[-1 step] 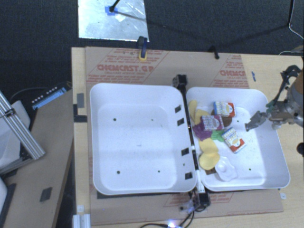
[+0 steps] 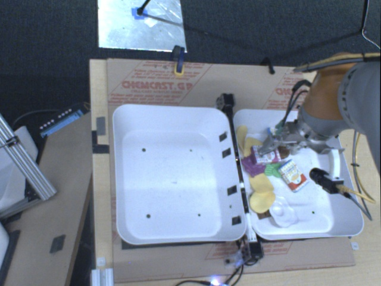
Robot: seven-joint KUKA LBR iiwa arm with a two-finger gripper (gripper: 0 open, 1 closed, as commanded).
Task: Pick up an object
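The metal gripper (image 2: 275, 140) hangs low near the left edge of the glossy white right bin (image 2: 348, 222), over a flat maroon-and-white packet (image 2: 265, 155). Whether it is open or closed cannot be told. Just beside the packet lie a crumpled purple piece (image 2: 252, 167), a boxy red-and-white carton (image 2: 292, 175) and smooth, rounded yellow pieces (image 2: 262, 193).

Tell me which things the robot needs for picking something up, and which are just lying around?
For the job:
gripper
right bin
yellow pieces
purple piece
green piece
red-and-white packet

Just lying about:
left bin
shiny sheet
yellow clamp
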